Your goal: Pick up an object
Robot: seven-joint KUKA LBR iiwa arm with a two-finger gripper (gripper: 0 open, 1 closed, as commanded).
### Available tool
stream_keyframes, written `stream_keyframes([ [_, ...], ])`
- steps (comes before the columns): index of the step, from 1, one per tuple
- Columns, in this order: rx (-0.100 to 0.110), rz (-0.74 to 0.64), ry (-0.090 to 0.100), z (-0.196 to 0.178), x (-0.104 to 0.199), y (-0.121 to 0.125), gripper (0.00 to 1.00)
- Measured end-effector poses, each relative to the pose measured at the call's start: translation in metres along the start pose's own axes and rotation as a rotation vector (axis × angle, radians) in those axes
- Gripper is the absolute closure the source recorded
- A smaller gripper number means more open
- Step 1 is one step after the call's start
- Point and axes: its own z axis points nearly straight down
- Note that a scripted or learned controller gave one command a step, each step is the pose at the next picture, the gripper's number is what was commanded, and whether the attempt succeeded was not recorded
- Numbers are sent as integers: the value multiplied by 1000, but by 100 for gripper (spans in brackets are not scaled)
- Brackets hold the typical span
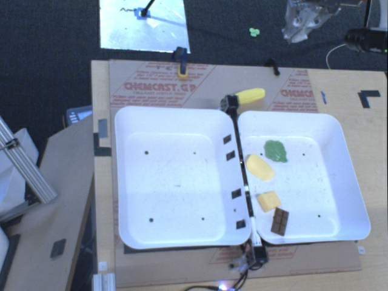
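Camera view: the gripper hangs above the floor, touching nothing.

One fixed camera, mounted high above the bench, looking down at a slant. Far enough back to take in both bins: left bin near frame centre, right bin beside it toward the right edge. Beyond the bins, the bench's far edge and dark floor fill the top of frame.
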Motion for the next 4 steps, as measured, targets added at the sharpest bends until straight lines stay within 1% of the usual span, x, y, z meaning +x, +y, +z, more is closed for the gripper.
stream_keyframes([
  [1, 0, -2, 0, -1, -12, 33, 100],
  [2, 1, -3, 1, 0, -17, 32, 100],
  [3, 16, -13, 3, 137, 61, 30, 100],
  [4, -4, -16, 7, 65, 155, -2, 100],
])
